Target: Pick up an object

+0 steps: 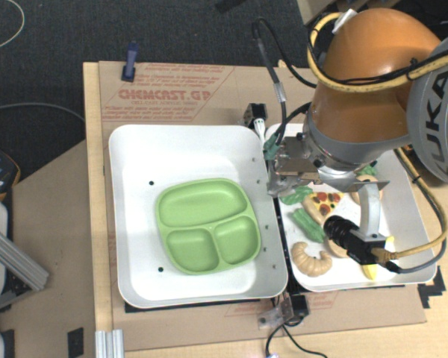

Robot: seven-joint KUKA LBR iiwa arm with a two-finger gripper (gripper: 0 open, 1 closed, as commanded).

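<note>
The right bin (414, 222) holds several toy foods: a tan croissant (312, 258) near the front, a green pod (308, 225) beside it, a pizza slice (328, 198) and a yellow piece (369, 273) at the front right. My gripper (297, 185) hangs low over the left part of this bin, just above the green pieces, and the orange band of the wrist (366, 66) covers most of it. I see nothing lifted clear of the bin.
In the left bin (134, 155) lies a green three-compartment plate (207, 223). A black cable plug (349, 237) and a yellow hose dangle from the arm over the right bin's front. Cardboard lies under both bins.
</note>
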